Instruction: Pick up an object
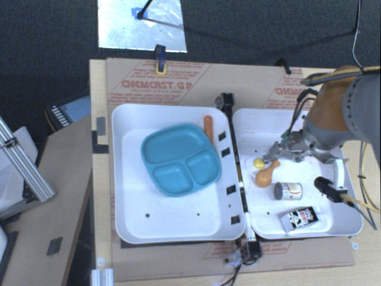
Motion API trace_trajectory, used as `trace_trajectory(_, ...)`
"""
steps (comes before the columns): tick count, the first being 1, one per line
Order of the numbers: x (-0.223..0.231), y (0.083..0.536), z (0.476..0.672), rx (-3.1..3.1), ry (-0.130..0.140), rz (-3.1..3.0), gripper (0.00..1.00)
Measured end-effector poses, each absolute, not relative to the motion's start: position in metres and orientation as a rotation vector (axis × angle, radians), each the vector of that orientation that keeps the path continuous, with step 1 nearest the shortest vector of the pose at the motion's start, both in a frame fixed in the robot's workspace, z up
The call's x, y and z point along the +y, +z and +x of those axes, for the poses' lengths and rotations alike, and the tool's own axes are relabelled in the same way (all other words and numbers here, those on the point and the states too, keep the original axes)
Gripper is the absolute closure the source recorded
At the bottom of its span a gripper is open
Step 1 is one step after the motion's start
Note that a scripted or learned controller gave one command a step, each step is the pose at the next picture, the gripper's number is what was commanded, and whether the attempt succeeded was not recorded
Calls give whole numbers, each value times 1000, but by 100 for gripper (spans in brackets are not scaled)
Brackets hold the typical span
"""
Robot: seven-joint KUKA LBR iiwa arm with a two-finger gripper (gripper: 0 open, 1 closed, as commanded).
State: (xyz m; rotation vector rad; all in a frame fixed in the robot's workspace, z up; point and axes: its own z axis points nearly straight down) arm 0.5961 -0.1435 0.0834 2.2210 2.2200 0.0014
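While gripper (275, 152) hangs beside yellow ball (258, 162) in rt bin (262, 124), grip state can't be told; centre over ball, descend vert.

Arm (348, 109) cut off at rt edge; carton (300, 218) print too small.

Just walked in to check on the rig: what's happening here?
The grey arm reaches in from the right, its claw low over the right bin, close to a small yellow piece and an orange drumstick-shaped toy. I see nothing held in it. A small can and a black-and-white carton lie nearer the front. The left bin holds a blue divided plate and an orange sausage-like piece.
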Motion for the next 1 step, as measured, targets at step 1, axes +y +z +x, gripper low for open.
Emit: trace_trajectory(1,-144,97,598,2217,8,2218,100)
